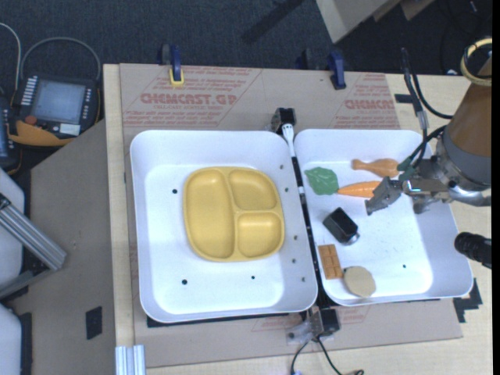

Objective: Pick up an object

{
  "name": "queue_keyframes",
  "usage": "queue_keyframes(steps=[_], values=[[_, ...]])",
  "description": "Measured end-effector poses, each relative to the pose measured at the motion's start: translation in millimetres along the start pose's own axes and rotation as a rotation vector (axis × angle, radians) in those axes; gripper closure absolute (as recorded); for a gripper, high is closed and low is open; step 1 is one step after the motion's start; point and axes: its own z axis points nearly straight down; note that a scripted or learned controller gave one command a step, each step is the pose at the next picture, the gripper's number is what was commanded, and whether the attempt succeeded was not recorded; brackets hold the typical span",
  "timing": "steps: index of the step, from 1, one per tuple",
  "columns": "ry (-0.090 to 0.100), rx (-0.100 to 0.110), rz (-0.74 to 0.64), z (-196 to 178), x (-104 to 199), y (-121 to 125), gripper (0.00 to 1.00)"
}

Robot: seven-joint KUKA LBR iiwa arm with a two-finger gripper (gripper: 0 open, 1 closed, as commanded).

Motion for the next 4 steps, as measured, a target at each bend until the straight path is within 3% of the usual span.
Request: queue_keyframes(steps=[1,4], values=[[-0.001,-0.01,-0.003,-4.8,0.1,1.8,0.0],[0.001,-0.003,-0.001,170.1,-3.4,18.4,0.0]])
